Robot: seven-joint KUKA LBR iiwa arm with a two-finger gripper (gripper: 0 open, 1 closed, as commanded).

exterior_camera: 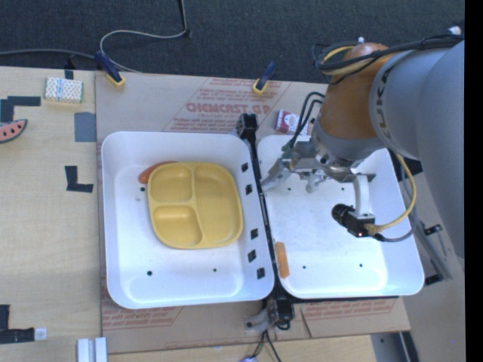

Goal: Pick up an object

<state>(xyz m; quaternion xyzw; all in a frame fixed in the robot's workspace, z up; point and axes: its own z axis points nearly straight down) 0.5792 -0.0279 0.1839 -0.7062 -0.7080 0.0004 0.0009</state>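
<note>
My bench is pale wood with a brown cardboard sheet (219,108) laid across it, dark carpet beyond its far edge, and two shallow white bins side by side on the cardboard.

Nearest the camera, at the bottom of the view, a dark clamp (268,319) sits at the seam where the two bins meet. Just above it, a small orange carrot-like piece (281,259) lies in the right bin (392,274), close against the divider at its near left corner.

In the left bin (121,262), a yellow divided plate (195,204) rests flat in the middle. An orange object (144,175) pokes out from under the plate's far left edge, mostly hidden.

My arm comes in from the right, the orange band (351,100) over the far half of the right bin. My gripper (302,172) hangs over that bin's far left part, near the divider. From this angle I cannot tell how my gripper is set, and I see nothing in its grasp.

Farther back, a small red-and-white packet (284,121) lies on the cardboard behind the bins, and two yellow-and-blue clips (109,66) pin the sheet's far edge. Off to the left sits a small patterned block (63,90).
</note>
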